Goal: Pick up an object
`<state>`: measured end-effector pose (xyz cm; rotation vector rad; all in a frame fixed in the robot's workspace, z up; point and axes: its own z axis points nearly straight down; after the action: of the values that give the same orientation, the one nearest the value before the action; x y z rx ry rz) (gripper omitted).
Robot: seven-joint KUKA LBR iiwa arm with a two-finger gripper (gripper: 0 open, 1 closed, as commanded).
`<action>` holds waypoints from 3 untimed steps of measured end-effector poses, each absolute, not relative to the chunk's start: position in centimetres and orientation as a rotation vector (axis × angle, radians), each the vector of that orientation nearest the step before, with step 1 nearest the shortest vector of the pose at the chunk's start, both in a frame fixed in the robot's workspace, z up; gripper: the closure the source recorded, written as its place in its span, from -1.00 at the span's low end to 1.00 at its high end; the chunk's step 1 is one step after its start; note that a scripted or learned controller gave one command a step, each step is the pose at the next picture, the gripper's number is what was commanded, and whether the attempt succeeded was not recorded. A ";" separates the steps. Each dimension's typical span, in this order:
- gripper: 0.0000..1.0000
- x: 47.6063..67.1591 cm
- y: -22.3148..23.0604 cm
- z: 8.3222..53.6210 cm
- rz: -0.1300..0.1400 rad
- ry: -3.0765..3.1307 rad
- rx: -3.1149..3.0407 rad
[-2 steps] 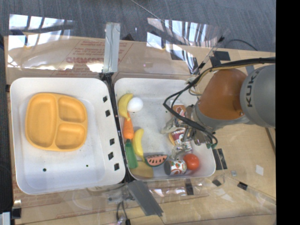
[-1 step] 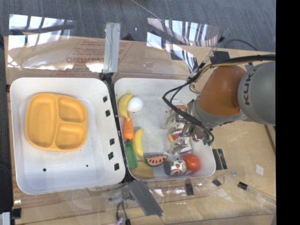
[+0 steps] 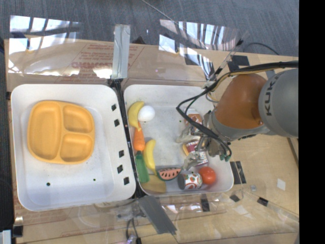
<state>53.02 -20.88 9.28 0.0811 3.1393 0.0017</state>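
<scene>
1. Two white bins; the left one holds a moulded orange plastic divided tray.
2. Small red-and-white can in the right bin looks light, rigid, slippery (I'd pinch its sides).
3. Metal two-finger gripper sits over it; I cannot tell its finger state.

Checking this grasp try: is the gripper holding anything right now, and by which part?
Cannot be told. The gripper sits low in the right white bin over a red-and-white packet; no grasp shows.

Two white bins. Orange-yellow divided tray at frame left. Right of centre: yellow bananas, white ball, orange carrot, green vegetable, red-and-green watermelon slice, red tomato, red-and-white can. Grey arm, orange band.
</scene>
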 end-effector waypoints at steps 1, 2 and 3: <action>-1.00 52.3 -20.8 9.3 0.002 3.142 0.022; -1.00 50.8 -20.8 9.6 -0.004 3.125 0.055; -1.00 49.3 -20.7 10.2 -0.013 3.097 0.005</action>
<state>49.29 -20.70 10.18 0.0049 3.0969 -0.0128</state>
